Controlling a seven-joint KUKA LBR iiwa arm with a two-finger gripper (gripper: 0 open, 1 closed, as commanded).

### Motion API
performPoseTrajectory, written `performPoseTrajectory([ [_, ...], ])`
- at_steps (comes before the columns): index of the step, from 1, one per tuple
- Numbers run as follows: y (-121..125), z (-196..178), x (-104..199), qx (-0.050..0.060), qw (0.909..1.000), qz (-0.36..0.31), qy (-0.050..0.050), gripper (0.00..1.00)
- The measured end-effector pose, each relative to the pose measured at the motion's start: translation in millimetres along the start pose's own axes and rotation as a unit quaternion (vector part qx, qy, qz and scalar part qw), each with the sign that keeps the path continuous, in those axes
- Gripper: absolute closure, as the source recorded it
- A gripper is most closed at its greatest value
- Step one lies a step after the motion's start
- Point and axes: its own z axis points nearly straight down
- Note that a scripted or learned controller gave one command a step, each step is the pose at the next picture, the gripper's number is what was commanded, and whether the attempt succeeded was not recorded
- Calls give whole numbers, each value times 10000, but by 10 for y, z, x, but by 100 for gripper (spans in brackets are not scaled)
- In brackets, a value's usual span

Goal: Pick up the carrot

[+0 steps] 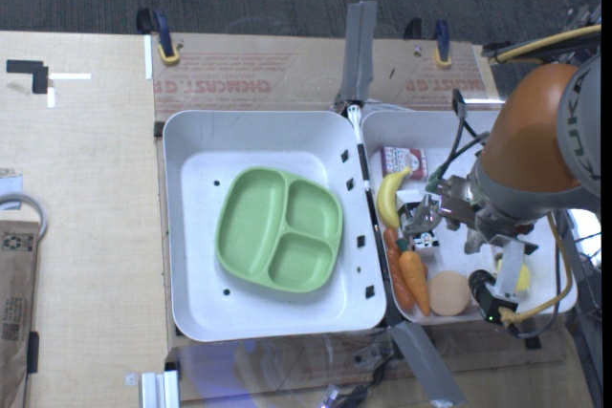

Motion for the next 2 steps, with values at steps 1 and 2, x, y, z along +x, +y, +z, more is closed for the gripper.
performPoseTrajectory([
  [1,177,787,-396,-65,9801,1982,43,0],
  [2,236,861,-409,-78,9386,3447,130,0],
])
